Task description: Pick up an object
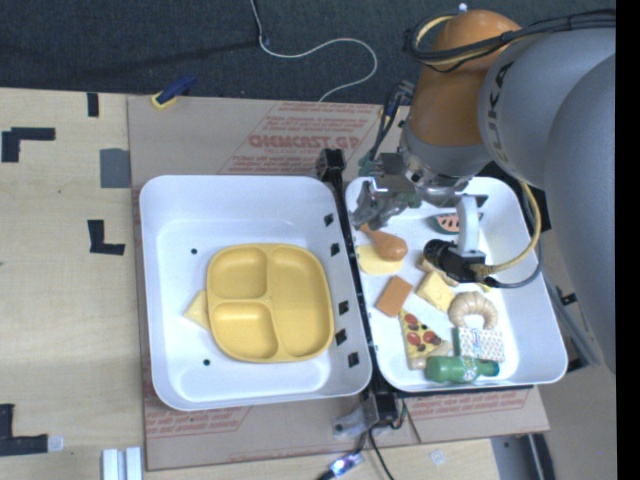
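Nearest the camera, a green bottle [460,370] is seen lying at the front of the right bin [540,363], with a pizza slice [421,334], croissant [473,308], cheese wedge [436,290] and orange block [394,295] spread behind it. Further back, the gripper [383,204] is lowered over the bin's rear left, just above a drumstick [385,244]; whether its fingers are apart or together cannot be told. A yellow divided tray [270,301] is noted in the left bin [165,298].

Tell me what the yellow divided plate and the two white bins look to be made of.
Yellow divided plate: likely molded plastic, matte to satin, with smooth rounded compartment ridges and one even colour.
Left bin and right bin: probably thin formed plastic, slightly glossy, with soft rounded corners and a rolled rim. Painted metal can't be ruled out.
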Controlling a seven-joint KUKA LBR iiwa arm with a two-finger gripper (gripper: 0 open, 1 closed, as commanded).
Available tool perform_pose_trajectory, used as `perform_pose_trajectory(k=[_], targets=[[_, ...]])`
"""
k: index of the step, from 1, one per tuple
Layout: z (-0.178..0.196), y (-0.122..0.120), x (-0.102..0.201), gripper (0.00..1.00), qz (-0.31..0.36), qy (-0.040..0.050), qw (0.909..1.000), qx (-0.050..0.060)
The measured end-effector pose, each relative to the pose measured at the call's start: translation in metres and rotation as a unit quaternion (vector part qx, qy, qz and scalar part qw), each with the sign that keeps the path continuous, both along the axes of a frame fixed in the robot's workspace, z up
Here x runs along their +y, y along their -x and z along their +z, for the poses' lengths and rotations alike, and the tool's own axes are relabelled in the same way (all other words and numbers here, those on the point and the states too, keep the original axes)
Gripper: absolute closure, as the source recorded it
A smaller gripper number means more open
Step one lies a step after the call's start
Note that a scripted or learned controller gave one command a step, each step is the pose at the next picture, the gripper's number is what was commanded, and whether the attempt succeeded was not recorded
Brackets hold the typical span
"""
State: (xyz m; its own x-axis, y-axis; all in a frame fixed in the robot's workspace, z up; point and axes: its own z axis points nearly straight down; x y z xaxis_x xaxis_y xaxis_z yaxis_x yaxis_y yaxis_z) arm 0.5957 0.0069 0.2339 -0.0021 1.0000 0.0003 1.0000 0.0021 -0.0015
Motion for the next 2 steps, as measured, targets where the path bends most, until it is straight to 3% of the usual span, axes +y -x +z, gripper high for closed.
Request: perform_pose_trajectory(k=[1, 2], targets=[[-0.021, 0.0, -0.001, 1.0, -0.001, 0.0009, 1.0, 0.001], [0.0, -0.002, 0.003, 1.0, 0.0, 0.0, 1.0, 0.0]])
